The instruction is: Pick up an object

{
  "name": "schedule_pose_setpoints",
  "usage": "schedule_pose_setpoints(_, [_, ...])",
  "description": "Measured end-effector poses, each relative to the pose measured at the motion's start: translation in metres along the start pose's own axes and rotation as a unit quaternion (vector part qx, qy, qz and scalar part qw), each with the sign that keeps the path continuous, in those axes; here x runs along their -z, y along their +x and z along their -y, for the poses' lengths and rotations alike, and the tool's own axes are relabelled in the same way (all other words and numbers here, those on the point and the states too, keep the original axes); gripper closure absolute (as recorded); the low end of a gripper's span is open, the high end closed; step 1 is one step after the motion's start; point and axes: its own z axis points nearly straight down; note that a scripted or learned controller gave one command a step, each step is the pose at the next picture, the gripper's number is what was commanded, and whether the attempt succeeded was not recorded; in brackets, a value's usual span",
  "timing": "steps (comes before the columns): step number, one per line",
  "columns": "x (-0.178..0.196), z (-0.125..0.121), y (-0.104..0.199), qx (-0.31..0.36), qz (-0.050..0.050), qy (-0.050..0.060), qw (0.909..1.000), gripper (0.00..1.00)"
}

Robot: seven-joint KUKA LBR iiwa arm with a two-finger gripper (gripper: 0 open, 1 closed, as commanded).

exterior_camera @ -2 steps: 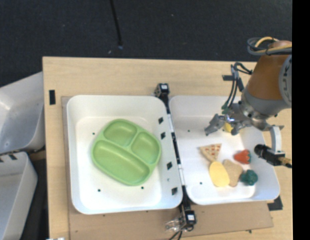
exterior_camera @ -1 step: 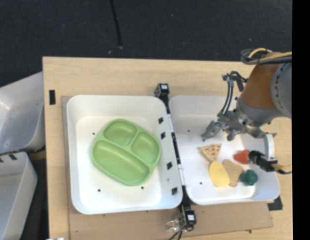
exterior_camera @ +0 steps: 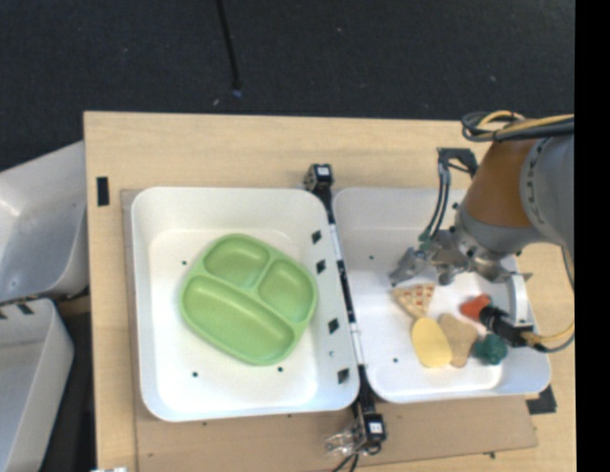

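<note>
My gripper [exterior_camera: 424, 269] hangs low in the right bin [exterior_camera: 384, 214], its fingers spread open just above the bin floor. Nothing is between them. Right below it lies a tan wedge with a waffle pattern [exterior_camera: 415, 299], its top edge close to the fingertips. Further toward the front are a yellow oval piece [exterior_camera: 431, 343] and a beige piece [exterior_camera: 460, 338], lying side by side and touching. A small red object [exterior_camera: 474, 308] and a teal object [exterior_camera: 490, 350] lie at the right side of the bin, partly behind the gripper's black cable.
The left bin [exterior_camera: 157, 382] holds a green divided plate [exterior_camera: 248, 298]. A black-clipped divider [exterior_camera: 336, 283] runs between the two bins. The grey arm with its orange band [exterior_camera: 502, 190] covers the right bin's far right corner. The right bin's far left part is bare white floor.
</note>
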Motion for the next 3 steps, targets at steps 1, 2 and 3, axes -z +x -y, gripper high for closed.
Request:
schedule_pose_setpoints(1, [0.013, -0.001, -0.001, -0.002, 0.0, -0.003, 1.0, 1.0])
schedule_pose_setpoints(2, [0.056, -0.003, 0.0, 0.002, 0.0, -0.004, 1.0, 1.0])
schedule_pose_setpoints(3, [0.121, -0.008, -0.002, 0.004, 0.0, -0.005, 1.0, 1.0])
